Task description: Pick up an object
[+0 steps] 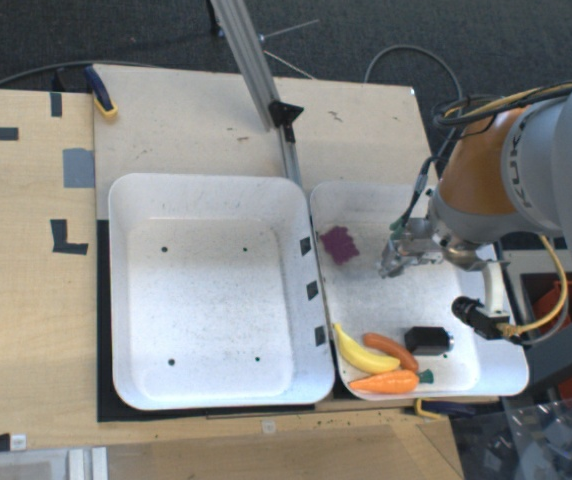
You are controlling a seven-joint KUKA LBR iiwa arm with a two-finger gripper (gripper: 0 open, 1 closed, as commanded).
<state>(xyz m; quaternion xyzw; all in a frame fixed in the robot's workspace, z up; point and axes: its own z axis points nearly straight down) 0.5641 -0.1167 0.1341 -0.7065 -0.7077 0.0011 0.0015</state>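
From the overhead camera, the arm (506,178) reaches in over the right bin (366,203), and its gripper (398,260) hangs low above the bin floor. Whether its jaws are open or closed I cannot tell; nothing is visibly held between them. A purple block (339,244) lies just beside the gripper, toward the left bin (126,268). Along the near edge of the right bin lie a banana (358,354), two carrots (391,380) and a black object (427,340). Judging by this, the pick is not yet made: closing on a thing and lifting it remain.
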